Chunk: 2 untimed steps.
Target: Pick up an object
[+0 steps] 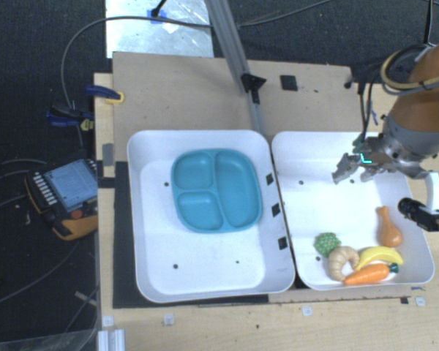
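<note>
Inside right bin [307, 196]: five toy foods [358, 258].

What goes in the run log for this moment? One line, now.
gripper: over right bin, holding nothing | toy food cluster: bin's near corner, apart from gripper | blue plate: left bin

- The two shallow white plastic bins, left [154, 269] and right [307, 159], look smooth with a soft sheen.
- The light-blue divided plastic plate [216, 190] is smooth and slightly glossy.
- The toy foods look like moulded plastic: the yellow banana [381, 255] and orange carrot [367, 273] shine a little, while the green broccoli [325, 243] has a bumpy top.
- The tan flat tabletop [183, 93] looks matt, like board or plywood.
- The dark floor [36, 50] looks rough, like carpet.
- The arm's orange band [433, 68] is glossy, and the grey metal-looking gripper [349, 167] is duller.
</note>
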Motion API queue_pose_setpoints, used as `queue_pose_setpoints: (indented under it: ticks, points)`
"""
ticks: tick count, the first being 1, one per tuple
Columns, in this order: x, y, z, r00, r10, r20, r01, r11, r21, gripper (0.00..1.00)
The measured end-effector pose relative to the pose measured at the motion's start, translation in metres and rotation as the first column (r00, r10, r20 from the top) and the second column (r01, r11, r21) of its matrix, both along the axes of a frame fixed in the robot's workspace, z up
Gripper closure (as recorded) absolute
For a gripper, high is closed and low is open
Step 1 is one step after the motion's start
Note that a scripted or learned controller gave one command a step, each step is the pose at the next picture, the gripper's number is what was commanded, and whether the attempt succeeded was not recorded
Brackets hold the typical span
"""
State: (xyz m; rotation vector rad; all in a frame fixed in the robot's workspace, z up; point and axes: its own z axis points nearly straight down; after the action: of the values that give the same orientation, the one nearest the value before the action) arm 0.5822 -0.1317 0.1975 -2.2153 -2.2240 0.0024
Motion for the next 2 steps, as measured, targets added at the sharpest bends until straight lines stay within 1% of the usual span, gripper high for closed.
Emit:
queue_pose_setpoints:
  ticks: [1,2]
  points:
    - [0.001,0.0,0.002,1.0,0.001,0.004,-0.001,1.0,-0.001,0.0]
    - [0.0,-0.001,-0.06,1.0,-0.003,0.002,0.003,1.0,-0.001,0.0]
